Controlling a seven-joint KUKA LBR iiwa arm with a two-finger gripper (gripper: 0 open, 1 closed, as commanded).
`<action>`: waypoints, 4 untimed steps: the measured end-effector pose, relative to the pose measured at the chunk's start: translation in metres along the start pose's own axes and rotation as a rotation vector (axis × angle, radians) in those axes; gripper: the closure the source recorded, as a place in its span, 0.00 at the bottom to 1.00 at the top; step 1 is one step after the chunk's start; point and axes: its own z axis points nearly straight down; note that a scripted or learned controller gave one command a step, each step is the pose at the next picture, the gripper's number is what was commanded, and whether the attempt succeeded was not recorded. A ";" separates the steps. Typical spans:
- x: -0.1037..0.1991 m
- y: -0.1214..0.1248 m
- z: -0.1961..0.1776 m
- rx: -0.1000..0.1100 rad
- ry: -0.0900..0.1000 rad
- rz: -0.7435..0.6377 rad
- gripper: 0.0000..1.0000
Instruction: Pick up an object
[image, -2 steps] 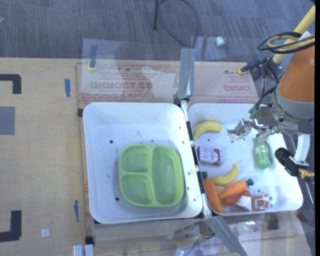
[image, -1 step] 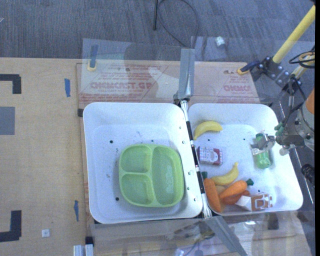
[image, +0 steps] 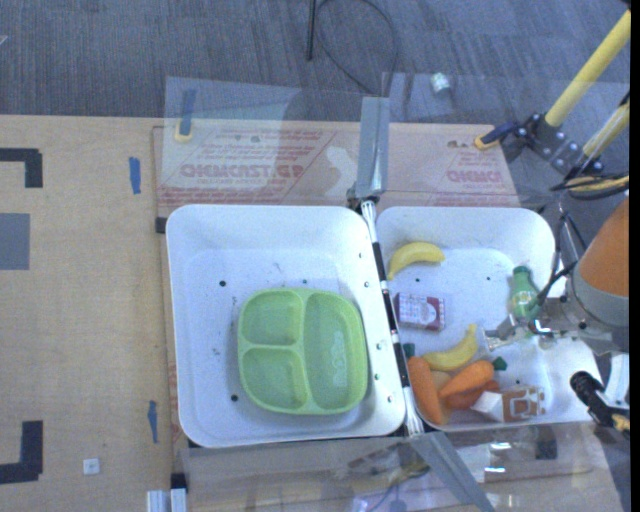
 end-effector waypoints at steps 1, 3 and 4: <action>-0.003 -0.001 -0.009 -0.002 -0.001 0.007 1.00; -0.008 -0.020 0.005 -0.004 0.010 -0.036 0.00; -0.001 0.007 0.006 -0.004 0.004 0.078 0.00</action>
